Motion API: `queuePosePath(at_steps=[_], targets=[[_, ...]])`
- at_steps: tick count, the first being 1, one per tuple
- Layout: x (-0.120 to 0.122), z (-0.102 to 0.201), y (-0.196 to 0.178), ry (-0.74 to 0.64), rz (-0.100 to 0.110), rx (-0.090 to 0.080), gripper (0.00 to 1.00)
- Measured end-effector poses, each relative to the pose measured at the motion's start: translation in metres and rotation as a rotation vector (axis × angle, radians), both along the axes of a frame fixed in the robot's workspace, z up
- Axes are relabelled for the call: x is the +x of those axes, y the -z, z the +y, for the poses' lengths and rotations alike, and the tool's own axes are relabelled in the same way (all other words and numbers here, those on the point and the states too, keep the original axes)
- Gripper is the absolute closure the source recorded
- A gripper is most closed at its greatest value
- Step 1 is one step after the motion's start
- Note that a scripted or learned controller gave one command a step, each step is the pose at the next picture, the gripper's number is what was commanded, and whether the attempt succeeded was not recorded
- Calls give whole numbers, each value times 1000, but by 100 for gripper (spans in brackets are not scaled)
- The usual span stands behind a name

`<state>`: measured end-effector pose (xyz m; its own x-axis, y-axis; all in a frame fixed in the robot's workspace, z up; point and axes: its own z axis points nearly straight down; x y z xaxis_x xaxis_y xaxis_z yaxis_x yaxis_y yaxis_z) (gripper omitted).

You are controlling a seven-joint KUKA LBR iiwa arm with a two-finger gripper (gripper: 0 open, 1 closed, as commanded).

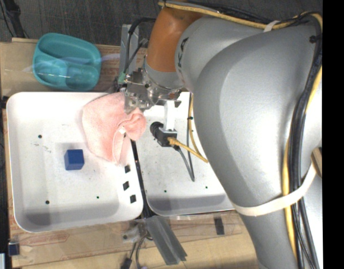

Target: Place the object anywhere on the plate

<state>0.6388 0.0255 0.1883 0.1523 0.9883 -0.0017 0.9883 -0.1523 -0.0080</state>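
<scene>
A small blue cube (74, 159) sits on the floor of the left bin (26, 206), left of centre. A pink, cloth-like thing (107, 128) lies crumpled at the bin's back right, with one fold draped over the wall between the two bins. My gripper (136, 101) is right above the pink thing's upper right edge, touching or nearly touching it. The gripper's body and the wrist hide its tip. The blue cube lies well apart from the gripper, to the lower left.
A teal plastic dish (66, 61) stands on the bench behind the left bin. The right bin (177, 200) is largely covered by the grey arm (250, 111). Cables (186, 153) hang over its floor.
</scene>
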Motion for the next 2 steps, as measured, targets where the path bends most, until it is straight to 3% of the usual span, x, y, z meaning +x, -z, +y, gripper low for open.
queuePosePath(at_steps=[1, 2], targets=[[-42, 44, -33, -40, 0, 1, 100], [-29, 87, 4, -13, 3, -1, 100]])
